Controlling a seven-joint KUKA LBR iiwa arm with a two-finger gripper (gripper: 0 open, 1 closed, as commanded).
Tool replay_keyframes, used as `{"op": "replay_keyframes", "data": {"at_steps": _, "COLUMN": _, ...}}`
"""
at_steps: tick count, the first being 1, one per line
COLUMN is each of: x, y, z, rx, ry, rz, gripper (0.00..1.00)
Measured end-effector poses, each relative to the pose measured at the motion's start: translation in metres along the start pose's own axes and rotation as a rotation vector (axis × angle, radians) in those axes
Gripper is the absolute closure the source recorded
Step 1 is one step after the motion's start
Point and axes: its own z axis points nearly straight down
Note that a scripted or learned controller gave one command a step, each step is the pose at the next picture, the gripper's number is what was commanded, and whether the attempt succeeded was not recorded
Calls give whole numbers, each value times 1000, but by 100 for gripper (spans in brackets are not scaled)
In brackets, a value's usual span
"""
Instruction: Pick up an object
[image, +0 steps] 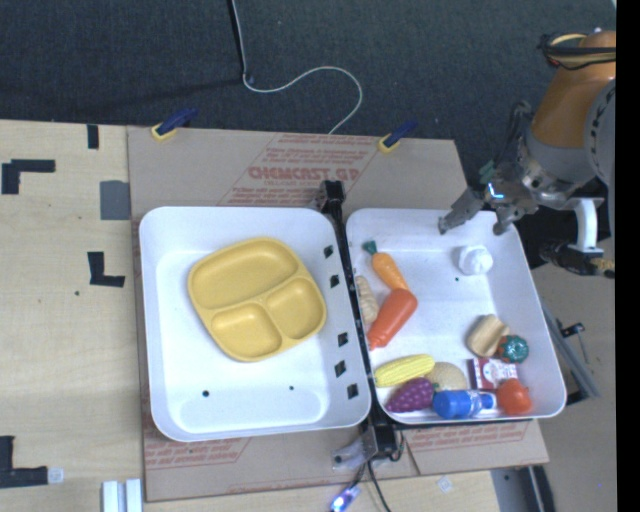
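The right-hand shallow white bin (530, 300) holds a clutter of toy food. Near its far left corner lies a small orange plastic carrot with a green top (383, 266), pointing toward the far left, and just beside it a larger red-orange plastic carrot (392, 317) lying aslant, its thick end toward the bin's centre. A pale beige piece (366, 297) sits against the left wall, touching the larger carrot. Along the near edge are a yellow plastic corn cob (403, 369), a bunch of purple plastic grapes (411, 395), a blue plastic bottle lying on its side (459, 404), a red-and-white small carton (490, 373) and a red plastic tomato (514, 398), all packed close together. A tan bread-like piece (485, 334) and a small teal ball (514, 349) lie near the right wall. A small white round object (474, 260) rests alone near the far right corner.

The left-hand white bin (160, 300) holds 1 yellow plastic tray with 3 compartments (256, 297), lying flat.

The grey-and-orange arm (570, 110) reaches in from the right, its wrist tilted downward. The two-finger gripper (476, 217) hangs over the far right corner of the right-hand bin, just beyond the white round object, its 2 dark fingers spread apart with nothing between them.
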Motion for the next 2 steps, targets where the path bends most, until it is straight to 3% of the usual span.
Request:
{"op": "replay_keyframes", "data": {"at_steps": 1, "x": 91, "y": -21, "z": 126, "rx": 4, "ry": 3, "rz": -6, "gripper": 0}}
{"op": "replay_keyframes", "data": {"at_steps": 2, "x": 87, "y": -19, "z": 110, "rx": 0, "ry": 0, "rz": -1, "gripper": 100}}
